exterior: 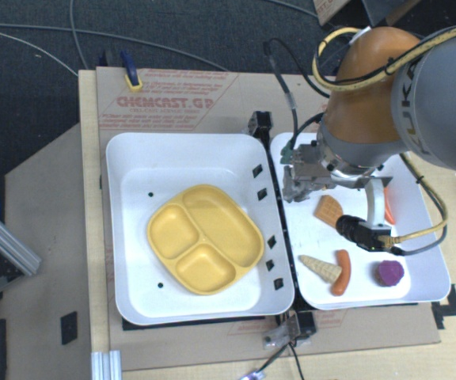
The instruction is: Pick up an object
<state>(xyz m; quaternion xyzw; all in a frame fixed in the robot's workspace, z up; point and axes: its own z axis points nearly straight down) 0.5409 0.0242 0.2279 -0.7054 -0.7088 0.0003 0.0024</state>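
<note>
Left bin [125,212]: yellow plastic tray [204,237], three compartments, glossy, rounded corners.
Right bin [430,283]: orange wedge [328,209]; ridged cone [321,267]; smooth orange sausage [341,272] touching cone; bumpy purple ball [389,272]; thin orange-white stick [389,204] (partly hidden).
Gripper [301,182]: at right bin's left wall, just left of wedge; finger state cannot be told; nothing seen held.

Right bin [426,287] holds 4 toys — orange wedge [328,209], cone [321,267], sausage [340,273], purple ball [389,272].
</note>
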